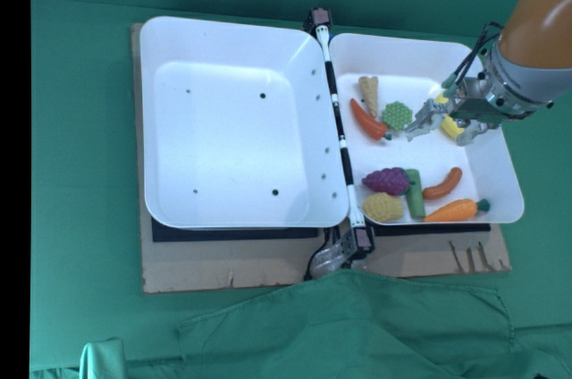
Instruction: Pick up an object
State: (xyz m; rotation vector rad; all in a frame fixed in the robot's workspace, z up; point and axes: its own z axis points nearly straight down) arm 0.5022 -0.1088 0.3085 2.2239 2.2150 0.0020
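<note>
Right bin (500, 189) holds all the toy food; left bin (223, 127) sits well to the pincer's left. Arm (536, 37) comes in from the right, pincer (427, 123) low over the right bin's upper half, tilted, tips aimed left. Can't tell how wide it stands, and nothing is visibly held. Nearest targets: green round (397, 114) just left of the tips, chili (367, 120) beyond that, yellow piece (452, 128) tucked under the pincer body. Judgement: the green round is the likely pick, step is final descent. To do it well, centre over the round, drop straight, keep clear of the chili touching its left side, close only once seated. The round has no clear long axis; the chili's runs diagonal, upper-left to lower-right, tip toward the pincer. Grapes (386, 181), cucumber (416, 194), sausage (443, 183), carrot (454, 210) lie below the pincer, well apart.
</note>
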